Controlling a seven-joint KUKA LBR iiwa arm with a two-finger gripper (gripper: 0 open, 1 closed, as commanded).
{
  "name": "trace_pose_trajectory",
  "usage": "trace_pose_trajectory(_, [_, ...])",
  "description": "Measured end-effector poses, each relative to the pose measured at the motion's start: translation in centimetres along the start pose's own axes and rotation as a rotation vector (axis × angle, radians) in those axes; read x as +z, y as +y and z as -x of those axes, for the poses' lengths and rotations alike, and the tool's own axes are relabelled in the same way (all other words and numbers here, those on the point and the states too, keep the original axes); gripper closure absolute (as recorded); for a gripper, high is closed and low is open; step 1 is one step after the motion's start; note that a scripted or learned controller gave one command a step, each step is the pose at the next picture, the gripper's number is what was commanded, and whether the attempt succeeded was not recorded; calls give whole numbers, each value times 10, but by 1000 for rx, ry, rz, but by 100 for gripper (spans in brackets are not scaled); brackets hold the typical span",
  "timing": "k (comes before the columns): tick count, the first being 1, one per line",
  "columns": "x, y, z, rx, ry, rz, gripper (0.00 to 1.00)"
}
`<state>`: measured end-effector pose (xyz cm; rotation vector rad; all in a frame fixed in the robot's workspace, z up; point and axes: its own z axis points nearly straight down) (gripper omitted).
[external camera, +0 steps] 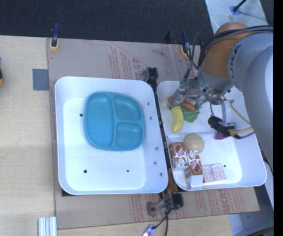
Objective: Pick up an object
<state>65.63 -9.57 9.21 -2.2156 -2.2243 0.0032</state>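
On the table (18, 146), the left bin (72, 176) holds a blue divided plate (114, 120), well apart from the action. In the right bin (249, 161), taken here as the landmark, the likely targets crowd its upper-left corner: a banana (177, 119) with an orange carrot-like piece (187, 105) and a green item (190, 115) touching it. A beige ball (193, 142) and small cartons (185, 159) lie toward the bin's lower left. The end effector (190, 93) sits over that upper-left clutter; whether it is spread or pressed together I cannot tell. The risk, as I judge it: packed items and the nearby bin wall could make a grasp slip or catch two things.
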Motion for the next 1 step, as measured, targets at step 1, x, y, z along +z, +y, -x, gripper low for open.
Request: trace_pose_trajectory(1, [0,0,-3,-1,0,-1,0])
